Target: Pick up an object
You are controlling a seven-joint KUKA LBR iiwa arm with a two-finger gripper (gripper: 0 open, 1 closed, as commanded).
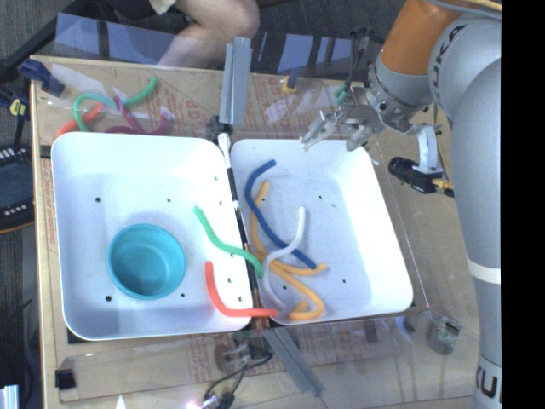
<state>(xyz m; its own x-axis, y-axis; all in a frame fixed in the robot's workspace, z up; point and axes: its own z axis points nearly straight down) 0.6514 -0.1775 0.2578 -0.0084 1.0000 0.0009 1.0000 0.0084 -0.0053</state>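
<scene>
Orange, blue and white flexible strips lie heaped in the right bin (387, 254), toward its near-left corner, and every place below is given from that bin. The gripper (337, 130) hangs over the bin's far rim, its two fingers spread wide with nothing between them. From there the closest target is the blue strip (258, 207), which lies nearer the camera and to the left of the gripper, its long axis running from the far-left part of the bin down toward the heap. An orange strip (259, 196) lies close beside its upper part, so a closing pinch there would likely catch both. The white strip (285, 250) and the orange loops (298, 301) cross one another lower down, close to the left wall. A green strip (223, 239) and a red strip (228, 301) straddle that left wall. The bin's right half is bare floor, giving open room for descent. In the neighbouring left bin (77, 160) sits a teal bowl (146, 261).
</scene>
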